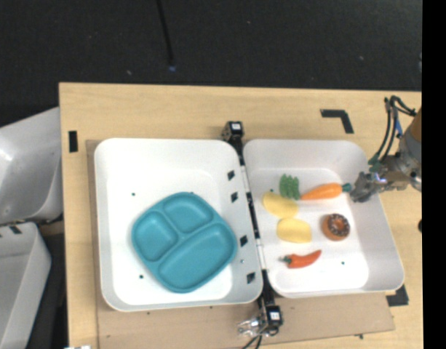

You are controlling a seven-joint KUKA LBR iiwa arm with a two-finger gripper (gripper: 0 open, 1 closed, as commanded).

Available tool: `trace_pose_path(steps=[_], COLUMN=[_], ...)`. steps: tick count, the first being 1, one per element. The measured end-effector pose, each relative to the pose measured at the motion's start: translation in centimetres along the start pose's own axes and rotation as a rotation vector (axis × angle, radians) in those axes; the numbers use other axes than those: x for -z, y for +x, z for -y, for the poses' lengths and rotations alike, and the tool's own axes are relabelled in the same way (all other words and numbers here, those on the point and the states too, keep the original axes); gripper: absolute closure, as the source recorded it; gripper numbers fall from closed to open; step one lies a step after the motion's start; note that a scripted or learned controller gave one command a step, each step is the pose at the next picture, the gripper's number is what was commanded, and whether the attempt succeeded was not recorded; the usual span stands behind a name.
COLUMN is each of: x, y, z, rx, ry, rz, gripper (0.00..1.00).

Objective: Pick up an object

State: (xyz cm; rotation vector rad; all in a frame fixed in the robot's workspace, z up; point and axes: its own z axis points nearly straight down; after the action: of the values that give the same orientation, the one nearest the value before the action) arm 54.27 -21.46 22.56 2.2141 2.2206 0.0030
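Observation:
In the right bin (368, 267) lie a toy carrot (322, 191) with a green leafy top (289, 186), two yellow lemon-like pieces (279, 204) (294, 229), a brown doughnut (336, 226) and a red chilli pepper (303, 259). My gripper (364, 187) sits at the bin's right rim, right beside the carrot's orange tip, low over the bin. Nothing shows between its tips.
The left bin (113, 173) holds a blue divided plate (182, 241). A black clip (233, 130) sits at the top of the seam between the bins, another (269, 314) at the bottom. Bare wooden bench (208, 111) surrounds both bins.

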Motion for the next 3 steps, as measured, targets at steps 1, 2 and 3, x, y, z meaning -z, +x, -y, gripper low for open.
trace_pose_path(steps=[1, 2, 3], x=[-0.7, -0.8, -0.9], y=[5.4, 11.3, 15.9], z=[0.9, 0.8, 2.2], rx=[0.003, 0.004, 0.003], ry=[0.005, 0.005, 0.006], rz=[-0.003, -0.004, -0.004], gripper=[1.0, 1.0, 1.0])
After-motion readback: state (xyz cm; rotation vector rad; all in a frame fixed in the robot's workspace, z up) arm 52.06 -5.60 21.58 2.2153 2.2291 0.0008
